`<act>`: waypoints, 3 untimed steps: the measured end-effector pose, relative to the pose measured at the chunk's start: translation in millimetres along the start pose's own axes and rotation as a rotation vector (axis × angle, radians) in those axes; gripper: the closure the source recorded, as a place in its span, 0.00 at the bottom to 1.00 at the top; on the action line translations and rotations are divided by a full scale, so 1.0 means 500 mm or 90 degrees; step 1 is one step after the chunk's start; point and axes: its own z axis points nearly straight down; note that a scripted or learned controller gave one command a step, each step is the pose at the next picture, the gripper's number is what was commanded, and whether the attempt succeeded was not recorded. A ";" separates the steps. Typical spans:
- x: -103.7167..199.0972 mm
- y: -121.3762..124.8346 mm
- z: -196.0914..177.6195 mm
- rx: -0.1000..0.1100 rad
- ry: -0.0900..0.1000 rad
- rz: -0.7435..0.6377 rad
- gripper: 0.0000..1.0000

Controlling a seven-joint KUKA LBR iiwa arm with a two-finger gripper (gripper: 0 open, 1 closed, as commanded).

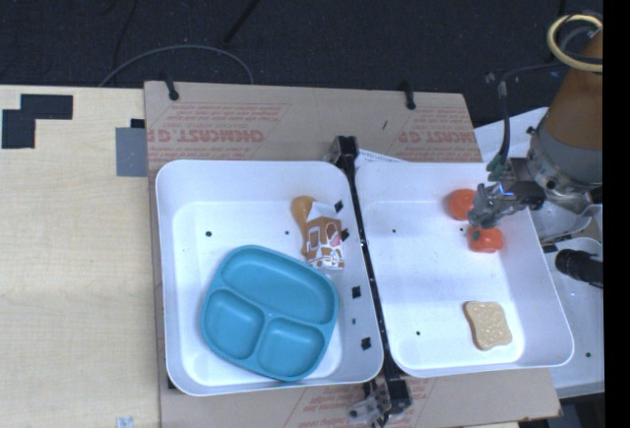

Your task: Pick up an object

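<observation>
Two orange-red pieces (pixel 472 219) sit by the right bin's (pixel 433 357) far right edge, the gripper (pixel 484 212) between them (finger state unclear).

A pale wooden bench top (pixel 69 249) fills the left of the frame, with black tape marks (pixel 34 116) and a grey patch (pixel 129 151) near its upper edge. A brown printed cardboard sheet (pixel 256 126) lies under two white bins, the left bin (pixel 162 269) and the right bin (pixel 423 278), with a black strip (pixel 356 229) between them. Across the top, thin cables (pixel 177 50) curl over dark flooring (pixel 345 13).
</observation>
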 end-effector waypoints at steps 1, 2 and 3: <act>0.108 -0.007 0.031 0.001 0.000 0.001 1.00; 0.196 -0.016 0.041 0.001 0.000 0.001 1.00; 0.316 -0.022 0.061 0.002 0.000 0.000 1.00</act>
